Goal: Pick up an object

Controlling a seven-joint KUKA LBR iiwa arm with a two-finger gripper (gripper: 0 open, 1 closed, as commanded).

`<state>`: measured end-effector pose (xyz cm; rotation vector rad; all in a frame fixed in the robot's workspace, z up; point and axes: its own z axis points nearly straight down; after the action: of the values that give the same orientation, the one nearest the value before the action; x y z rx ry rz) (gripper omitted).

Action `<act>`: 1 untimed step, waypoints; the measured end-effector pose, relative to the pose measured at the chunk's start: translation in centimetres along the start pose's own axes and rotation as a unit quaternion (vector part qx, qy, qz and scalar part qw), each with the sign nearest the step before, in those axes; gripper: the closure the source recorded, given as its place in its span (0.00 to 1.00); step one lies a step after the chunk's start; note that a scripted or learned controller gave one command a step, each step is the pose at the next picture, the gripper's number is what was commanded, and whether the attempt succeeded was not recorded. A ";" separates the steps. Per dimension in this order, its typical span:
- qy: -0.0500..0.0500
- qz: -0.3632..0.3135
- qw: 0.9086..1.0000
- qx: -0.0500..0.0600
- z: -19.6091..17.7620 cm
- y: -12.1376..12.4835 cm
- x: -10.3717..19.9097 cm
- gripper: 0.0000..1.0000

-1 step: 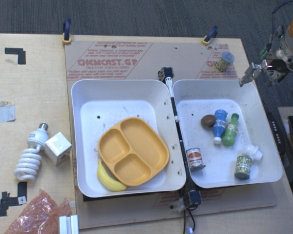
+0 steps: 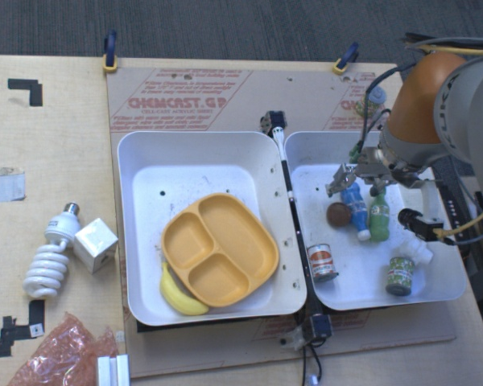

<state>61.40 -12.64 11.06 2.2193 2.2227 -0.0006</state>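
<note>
Our pincer (image 2: pixel 356 175) hangs low over the right bin (image 2: pixel 443 292), at its upper middle, reaching in from the right on the grey arm with the orange band. We cannot tell its state from this angle.

Directly beneath and just below it lie the nearest candidates: a blue bottle (image 2: pixel 357 206) lying slantwise, a green bottle (image 2: pixel 379 219) just beside it on the right, touching or nearly so, and a small brown ball (image 2: pixel 338 214) just to the left. Nearer the front of the bin we see a small tin can (image 2: pixel 322 262) and a small green jar (image 2: pixel 400 274), well apart from one another.

We judge the blue bottle the likeliest target. It looks like light, stiff plastic, smooth and probably slippery, and round enough to roll. We would grip it across the middle of its body, fingers either side of its narrow width, since the cap end tapers. The crowding by the green bottle leaves little room for a finger on that side.

The left bin (image 2: pixel 145 155) holds a yellow divided plate (image 2: pixel 219 249) resting over a banana (image 2: pixel 179 296).
</note>
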 end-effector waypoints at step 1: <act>0.000 0.002 1.000 0.000 1.8 -11.1 1.1 0.00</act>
<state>50.33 -11.56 9.23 2.2232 2.2199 -0.0004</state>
